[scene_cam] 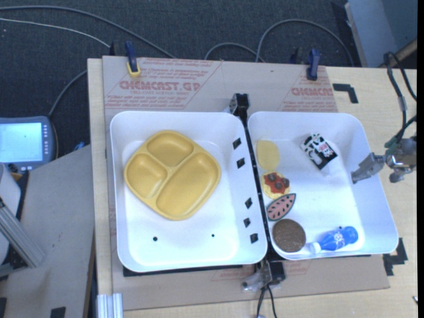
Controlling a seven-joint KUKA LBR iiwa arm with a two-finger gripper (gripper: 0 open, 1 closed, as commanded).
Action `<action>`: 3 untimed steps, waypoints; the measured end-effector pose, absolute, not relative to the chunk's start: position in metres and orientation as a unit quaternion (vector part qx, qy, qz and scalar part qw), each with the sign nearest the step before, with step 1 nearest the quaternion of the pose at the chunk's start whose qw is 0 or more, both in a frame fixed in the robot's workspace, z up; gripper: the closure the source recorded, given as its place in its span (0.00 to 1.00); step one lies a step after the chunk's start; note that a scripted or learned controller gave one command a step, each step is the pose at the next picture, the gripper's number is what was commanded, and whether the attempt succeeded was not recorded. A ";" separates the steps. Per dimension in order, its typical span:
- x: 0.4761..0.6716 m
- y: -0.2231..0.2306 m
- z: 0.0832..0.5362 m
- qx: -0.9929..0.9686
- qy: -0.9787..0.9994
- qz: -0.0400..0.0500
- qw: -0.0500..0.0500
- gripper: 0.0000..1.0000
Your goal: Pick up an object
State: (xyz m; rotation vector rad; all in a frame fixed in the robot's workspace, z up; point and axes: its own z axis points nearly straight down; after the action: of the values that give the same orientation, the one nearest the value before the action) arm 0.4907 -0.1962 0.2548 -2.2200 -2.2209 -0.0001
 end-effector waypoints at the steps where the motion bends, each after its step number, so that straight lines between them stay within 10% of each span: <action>1: 0.495 -0.194 0.193 -0.707 -0.707 0.001 0.004 0.00; 3: 0.488 -0.201 0.084 -0.707 -0.707 0.001 0.003 0.00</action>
State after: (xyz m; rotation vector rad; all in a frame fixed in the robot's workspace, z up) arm 0.4875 -0.2010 0.0838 -2.2175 -2.2166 0.0020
